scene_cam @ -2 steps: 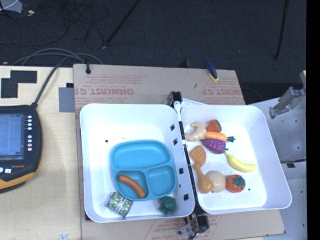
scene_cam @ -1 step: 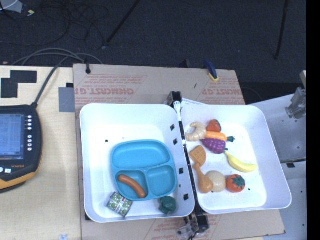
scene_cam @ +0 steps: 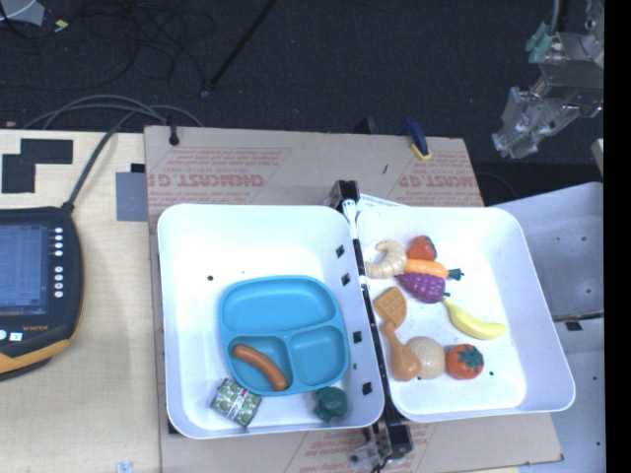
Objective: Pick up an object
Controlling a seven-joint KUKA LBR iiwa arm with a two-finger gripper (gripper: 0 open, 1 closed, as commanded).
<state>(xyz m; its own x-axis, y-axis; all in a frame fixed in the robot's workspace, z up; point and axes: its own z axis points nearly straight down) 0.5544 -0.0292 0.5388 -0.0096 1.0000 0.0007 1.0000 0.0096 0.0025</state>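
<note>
1. the banana point(scene_cam: 475, 321) lies in the right bin point(scene_cam: 537, 358), near its right side, a bit apart from the other toy food.
2. it looks like light, hard, smooth plastic, so it may slip; grab it across its fat middle.
3. close by are the tomato point(scene_cam: 465, 361), the purple grapes point(scene_cam: 424, 286) and the carrot point(scene_cam: 427, 266).
4. the gripper point(scene_cam: 527, 126) hangs far up by the top right, well away from the bins. i cannot tell how it is set, and nothing shows in it.

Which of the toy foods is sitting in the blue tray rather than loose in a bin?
The sausage, lying in the front left compartment of the blue tray. The other foods lie on the bin floors.
</note>
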